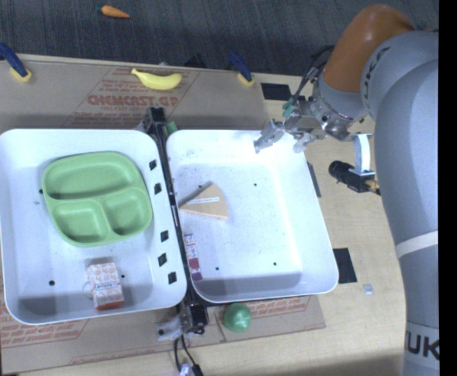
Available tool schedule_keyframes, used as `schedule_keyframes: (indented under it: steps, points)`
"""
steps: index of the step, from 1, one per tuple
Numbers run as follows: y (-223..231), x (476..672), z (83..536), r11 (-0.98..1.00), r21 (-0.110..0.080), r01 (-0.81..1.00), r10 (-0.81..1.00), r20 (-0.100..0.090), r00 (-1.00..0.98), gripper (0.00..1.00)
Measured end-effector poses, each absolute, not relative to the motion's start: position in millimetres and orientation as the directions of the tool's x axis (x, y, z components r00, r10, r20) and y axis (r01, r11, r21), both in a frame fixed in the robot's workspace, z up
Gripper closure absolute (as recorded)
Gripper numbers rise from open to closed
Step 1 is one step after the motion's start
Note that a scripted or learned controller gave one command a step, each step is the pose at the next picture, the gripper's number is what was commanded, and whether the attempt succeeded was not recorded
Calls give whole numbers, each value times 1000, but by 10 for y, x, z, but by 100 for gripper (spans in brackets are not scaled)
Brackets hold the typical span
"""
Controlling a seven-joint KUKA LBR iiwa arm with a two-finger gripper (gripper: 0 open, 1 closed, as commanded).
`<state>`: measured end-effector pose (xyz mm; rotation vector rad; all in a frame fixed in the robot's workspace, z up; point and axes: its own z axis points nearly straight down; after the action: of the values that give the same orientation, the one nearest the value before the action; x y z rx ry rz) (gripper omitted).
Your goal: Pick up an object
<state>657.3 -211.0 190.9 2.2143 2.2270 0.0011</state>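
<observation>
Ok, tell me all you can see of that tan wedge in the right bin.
The tan wedge is a flat, triangular piece, wood-like or cardboard-like, with a paler strip along its upper edge. It lies flat on the floor of the right bin, toward its left side near the divider, touching nothing else. The gripper is apart, over the bin's far rim.

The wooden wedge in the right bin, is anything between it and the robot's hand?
Nothing visible. The hand hovers over the right bin's far right corner, and only bare white floor lies between it and the wooden wedge.
</observation>
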Motion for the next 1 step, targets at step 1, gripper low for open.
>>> schedule_keyframes:
  steps: [1]
  points:
    - [-1397,6438,905,7,-5,1000,1000,2,-7,0]
